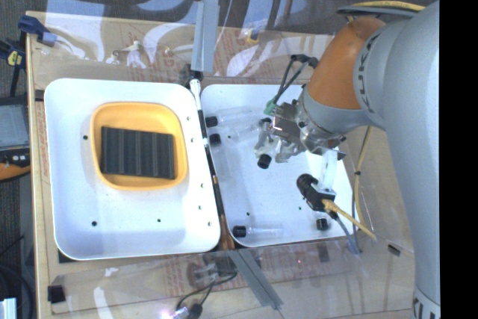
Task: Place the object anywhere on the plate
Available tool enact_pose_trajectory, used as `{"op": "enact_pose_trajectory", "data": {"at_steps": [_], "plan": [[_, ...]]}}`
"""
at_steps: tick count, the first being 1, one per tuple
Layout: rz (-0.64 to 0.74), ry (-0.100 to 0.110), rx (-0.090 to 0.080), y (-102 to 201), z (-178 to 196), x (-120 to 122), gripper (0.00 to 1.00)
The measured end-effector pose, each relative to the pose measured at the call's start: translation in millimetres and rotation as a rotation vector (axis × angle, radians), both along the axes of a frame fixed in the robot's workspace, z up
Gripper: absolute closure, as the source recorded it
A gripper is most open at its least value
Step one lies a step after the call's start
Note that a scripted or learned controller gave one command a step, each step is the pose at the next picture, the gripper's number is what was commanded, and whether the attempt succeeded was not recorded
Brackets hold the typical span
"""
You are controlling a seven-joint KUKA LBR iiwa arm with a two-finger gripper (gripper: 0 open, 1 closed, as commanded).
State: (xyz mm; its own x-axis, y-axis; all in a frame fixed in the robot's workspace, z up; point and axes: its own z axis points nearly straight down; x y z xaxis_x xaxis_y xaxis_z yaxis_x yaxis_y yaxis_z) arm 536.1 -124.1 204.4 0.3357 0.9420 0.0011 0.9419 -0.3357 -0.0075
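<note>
The gripper is hanging over the upper middle of the right bin; whether it is apart or together cannot be told from this angle, and nothing is showing in its grasp. A clear tube with a black cap is lying near that bin's lower edge, another clear tube toward its upper left. The yellow plate, carrying a dark ribbed block, is sitting in the left bin, well apart from the gripper.

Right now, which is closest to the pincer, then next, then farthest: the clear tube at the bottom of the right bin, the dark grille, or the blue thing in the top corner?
From the pincer:
1. Clear tube, low in the right bin.
2. Dark grille, on the yellow plate in the left bin.
3. Blue thing, far top left corner.
</note>
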Motion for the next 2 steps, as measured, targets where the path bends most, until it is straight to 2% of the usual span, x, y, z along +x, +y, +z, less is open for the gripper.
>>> {"op": "enact_pose_trajectory", "data": {"at_steps": [2], "plan": [[0.330, -0.005, -0.002, 97, -14, 67, 1.00]]}}
